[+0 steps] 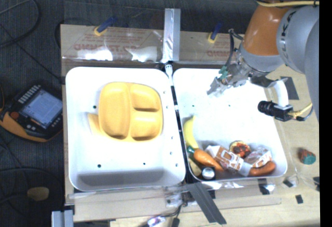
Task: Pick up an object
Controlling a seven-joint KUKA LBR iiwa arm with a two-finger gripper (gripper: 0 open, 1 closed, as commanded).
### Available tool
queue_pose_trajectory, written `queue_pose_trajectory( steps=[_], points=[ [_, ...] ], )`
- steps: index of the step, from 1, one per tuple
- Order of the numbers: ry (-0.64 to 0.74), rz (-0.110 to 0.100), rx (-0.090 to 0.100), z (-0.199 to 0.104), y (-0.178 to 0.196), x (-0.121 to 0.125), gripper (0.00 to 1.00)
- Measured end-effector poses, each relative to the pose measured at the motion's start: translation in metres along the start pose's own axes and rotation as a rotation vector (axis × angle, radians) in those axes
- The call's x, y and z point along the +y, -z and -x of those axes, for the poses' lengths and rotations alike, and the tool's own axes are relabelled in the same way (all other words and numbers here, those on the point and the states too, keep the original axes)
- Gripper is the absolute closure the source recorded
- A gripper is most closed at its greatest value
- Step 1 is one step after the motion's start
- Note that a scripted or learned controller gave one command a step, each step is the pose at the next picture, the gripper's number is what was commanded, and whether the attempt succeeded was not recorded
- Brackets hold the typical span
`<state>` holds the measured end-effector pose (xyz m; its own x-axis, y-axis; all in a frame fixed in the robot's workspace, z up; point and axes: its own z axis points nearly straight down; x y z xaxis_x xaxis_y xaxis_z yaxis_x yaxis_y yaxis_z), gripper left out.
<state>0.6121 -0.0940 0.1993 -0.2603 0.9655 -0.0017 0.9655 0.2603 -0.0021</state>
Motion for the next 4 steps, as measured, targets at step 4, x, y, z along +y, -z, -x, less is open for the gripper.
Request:
queue_pose_trajectory(
  steps=[4],
  points=[
    [0.158, -0.001, -0.003, -0.051, 0.013, 0.033, 1.0]
  ],
)
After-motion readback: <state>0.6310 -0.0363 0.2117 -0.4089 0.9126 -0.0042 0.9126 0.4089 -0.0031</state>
